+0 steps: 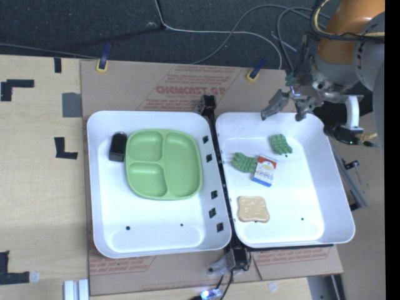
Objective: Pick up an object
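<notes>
Gripper (289,108) hovers over the right bin (325,220), jaws spread, nothing held. Small carton (264,170) judged light, stiff (likely the easiest pick); grip across its long sides.

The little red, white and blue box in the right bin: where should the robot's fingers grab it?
Probably across its short width, coming straight down. The box lies flat and tilted, with a green piece touching its left end, so the long sides offer freer room. The gripper hangs open above the right bin.
</notes>
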Available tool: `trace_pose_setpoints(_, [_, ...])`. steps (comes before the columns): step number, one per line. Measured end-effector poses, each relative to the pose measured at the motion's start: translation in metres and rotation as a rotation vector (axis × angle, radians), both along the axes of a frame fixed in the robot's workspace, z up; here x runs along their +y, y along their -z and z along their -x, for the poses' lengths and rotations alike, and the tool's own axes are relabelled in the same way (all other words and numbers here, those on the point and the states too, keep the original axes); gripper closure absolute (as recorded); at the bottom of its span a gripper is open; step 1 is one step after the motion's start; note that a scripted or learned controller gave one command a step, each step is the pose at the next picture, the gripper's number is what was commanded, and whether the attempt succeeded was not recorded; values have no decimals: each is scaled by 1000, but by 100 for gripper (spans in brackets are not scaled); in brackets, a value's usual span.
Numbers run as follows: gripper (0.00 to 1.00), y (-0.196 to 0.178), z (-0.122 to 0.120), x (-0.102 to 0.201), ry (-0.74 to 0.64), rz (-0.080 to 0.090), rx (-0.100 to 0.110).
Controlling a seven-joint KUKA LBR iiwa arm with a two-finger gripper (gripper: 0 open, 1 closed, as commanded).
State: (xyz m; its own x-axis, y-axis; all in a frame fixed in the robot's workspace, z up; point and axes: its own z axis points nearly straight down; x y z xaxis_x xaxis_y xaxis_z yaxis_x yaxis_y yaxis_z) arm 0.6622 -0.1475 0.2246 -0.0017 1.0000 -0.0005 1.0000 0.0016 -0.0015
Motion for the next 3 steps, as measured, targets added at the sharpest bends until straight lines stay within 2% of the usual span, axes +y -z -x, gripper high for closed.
trace_pose_setpoints(2, [0,122,13,3,0,0,5])
trace_pose_setpoints(3, [0,140,12,5,-2,2,-4])
